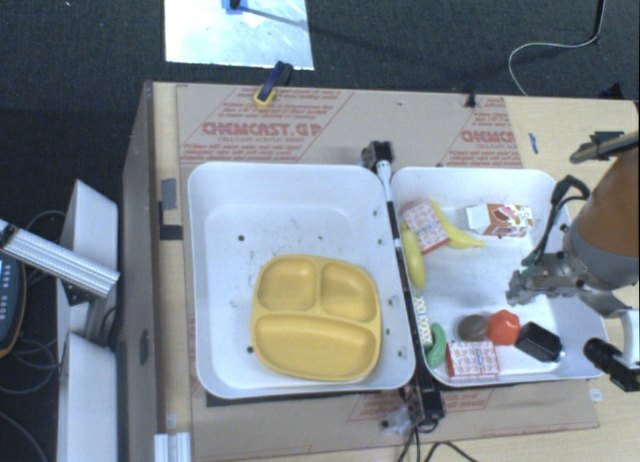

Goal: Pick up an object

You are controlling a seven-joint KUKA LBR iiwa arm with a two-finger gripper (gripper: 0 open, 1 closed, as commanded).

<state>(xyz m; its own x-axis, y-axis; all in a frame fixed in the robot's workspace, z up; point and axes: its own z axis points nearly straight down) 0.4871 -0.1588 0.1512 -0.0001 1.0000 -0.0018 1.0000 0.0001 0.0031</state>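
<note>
Nearest you, along the front edge of the right bin (pixel 548 186), sit a red-and-white packet (pixel 472 359), a brown ball (pixel 472 327), a red ball (pixel 504 328) and a black block (pixel 538 342); likely dumped there as loose pick targets. Your gripper (pixel 525 284) hangs just above them by the bin's right side, holding nothing you can see; how it stands you cannot tell. In the left bin (pixel 215 250) lies a yellow divided tray (pixel 318 317).
</note>
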